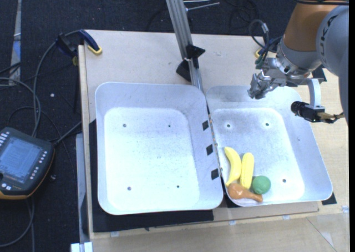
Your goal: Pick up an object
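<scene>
Bench point(138, 56) of pale wood bearing two shallow white bins side by side. The arm point(316, 23), grey with an orange band, reaches in from the right; its gripper point(257, 90) hangs above the far edge of the right bin point(299, 134), near that bin's far left corner. Whether the fingers are apart or together cannot be told at this angle, and nothing is seen between them. Objects lie clustered in the near left corner of the right bin, well apart from the gripper: two yellow bananas point(239, 166) side by side, a green ball point(261, 184) just right of them, and an orange-brown piece point(242, 192) at their near ends. The left bin point(111, 134) adjoins the right one along a shared edge. A metal post point(180, 23) slants over the bench behind the bins. A handheld control unit point(21, 161) rests on the floor at left.
</scene>
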Robot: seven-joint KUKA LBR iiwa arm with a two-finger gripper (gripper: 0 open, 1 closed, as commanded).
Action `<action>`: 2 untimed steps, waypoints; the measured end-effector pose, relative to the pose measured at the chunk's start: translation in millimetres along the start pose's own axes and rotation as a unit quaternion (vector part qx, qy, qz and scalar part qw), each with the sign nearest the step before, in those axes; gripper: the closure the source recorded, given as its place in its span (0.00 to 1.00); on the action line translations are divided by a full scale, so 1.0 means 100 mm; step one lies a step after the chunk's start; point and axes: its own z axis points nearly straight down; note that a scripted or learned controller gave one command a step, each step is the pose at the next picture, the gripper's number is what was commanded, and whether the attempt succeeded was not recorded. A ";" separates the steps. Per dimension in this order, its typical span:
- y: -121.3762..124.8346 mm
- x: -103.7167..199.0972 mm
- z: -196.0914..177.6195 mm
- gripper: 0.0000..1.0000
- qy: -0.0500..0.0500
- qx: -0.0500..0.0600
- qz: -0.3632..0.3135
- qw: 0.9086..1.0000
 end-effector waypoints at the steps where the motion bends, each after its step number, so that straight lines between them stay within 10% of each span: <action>1: 0.01 0.00 -0.22 1.00 0.000 0.001 0.000 1.000; 2: -0.18 0.53 -0.34 1.00 0.001 0.001 -0.001 1.000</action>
